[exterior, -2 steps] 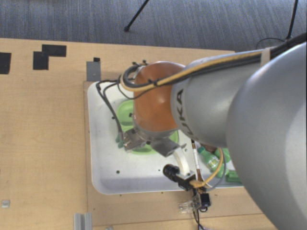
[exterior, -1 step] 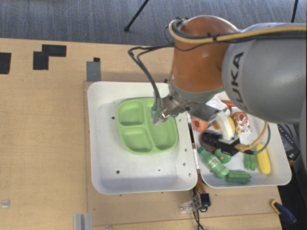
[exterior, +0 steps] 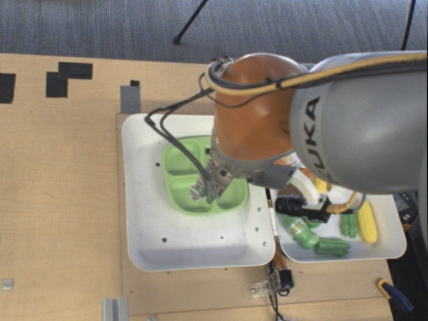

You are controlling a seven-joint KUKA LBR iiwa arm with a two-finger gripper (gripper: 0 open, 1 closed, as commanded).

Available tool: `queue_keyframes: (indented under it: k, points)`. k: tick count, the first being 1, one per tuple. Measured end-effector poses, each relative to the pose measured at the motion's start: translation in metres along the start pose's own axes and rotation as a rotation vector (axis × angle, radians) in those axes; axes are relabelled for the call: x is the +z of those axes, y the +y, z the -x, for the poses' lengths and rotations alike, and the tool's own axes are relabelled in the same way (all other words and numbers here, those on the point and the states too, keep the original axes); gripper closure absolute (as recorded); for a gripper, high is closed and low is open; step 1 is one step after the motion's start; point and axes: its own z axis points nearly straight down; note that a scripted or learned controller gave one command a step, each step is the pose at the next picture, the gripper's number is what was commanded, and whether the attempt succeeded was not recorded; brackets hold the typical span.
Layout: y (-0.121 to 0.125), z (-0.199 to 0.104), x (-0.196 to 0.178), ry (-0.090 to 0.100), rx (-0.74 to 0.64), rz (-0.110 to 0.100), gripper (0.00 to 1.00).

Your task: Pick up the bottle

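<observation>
— Where's the bottle (exterior: pixel 302 233)? I can't pick it out from here.

— In the right bin (exterior: pixel 394 246), I think. It's the pale green thing lying on its side close to that bin's left wall. A darker green piece (exterior: pixel 332 247) lies just beside it and a corn cob (exterior: pixel 366 223) sits further right. The arm (exterior: pixel 361 126) covers the far half of that bin, so I'm partly guessing.

— And the gripper (exterior: pixel 207 191)?

— Over the left bin (exterior: pixel 144 233), low above the green divided plate (exterior: pixel 180 179) and well apart from the bottle. I see nothing in its grasp. Whether it's released or clenched I can't tell; it's too small and dark against the plate.

— How would you expect the bottle to handle?

— Light, I'd say, and fairly stiff. It looks like a small plastic toy. Smooth and rounded, though, so it may roll or squirt out sideways if pinched off-centre.

— So where should it take hold?

— Across the middle of the body, closing on the narrow width, not along its length. The neck end looks too thin to hold steady. The neighbouring green piece is the nuisance, because there's little room on that side to come down without nudging it.
</observation>
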Motion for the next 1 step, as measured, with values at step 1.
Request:
queue_keyframes:
  k: [1]
  points:
    - [0.0306, -0.025, -0.011, -0.001, -0.272, 0.001, 1.0]
